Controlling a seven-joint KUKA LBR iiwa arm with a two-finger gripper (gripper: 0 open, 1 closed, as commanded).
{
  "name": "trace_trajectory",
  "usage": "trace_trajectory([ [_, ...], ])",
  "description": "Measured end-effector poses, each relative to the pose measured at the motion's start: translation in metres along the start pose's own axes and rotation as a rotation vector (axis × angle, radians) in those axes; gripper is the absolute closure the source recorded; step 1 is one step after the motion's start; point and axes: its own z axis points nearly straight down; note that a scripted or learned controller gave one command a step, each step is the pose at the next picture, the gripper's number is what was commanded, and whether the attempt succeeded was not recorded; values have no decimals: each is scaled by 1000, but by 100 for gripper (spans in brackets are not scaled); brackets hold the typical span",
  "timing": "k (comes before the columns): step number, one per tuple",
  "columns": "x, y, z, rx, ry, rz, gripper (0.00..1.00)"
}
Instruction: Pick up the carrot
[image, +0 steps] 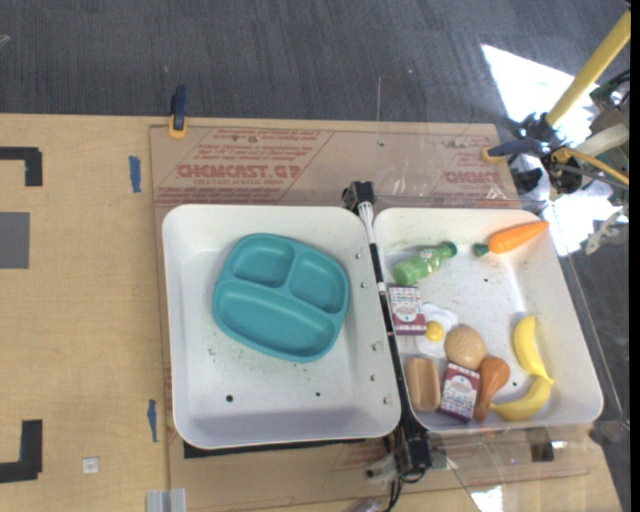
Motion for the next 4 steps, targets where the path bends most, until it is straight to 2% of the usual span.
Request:
trace_trajectory([
  [1,-15,38,152,15,-22,-43,0],
  [2,-36,5,230,4,-5,-110,0],
  [3,20,7,239,11,-29,-63,0],
  [4,41,6,238,23,-88,64,0],
])
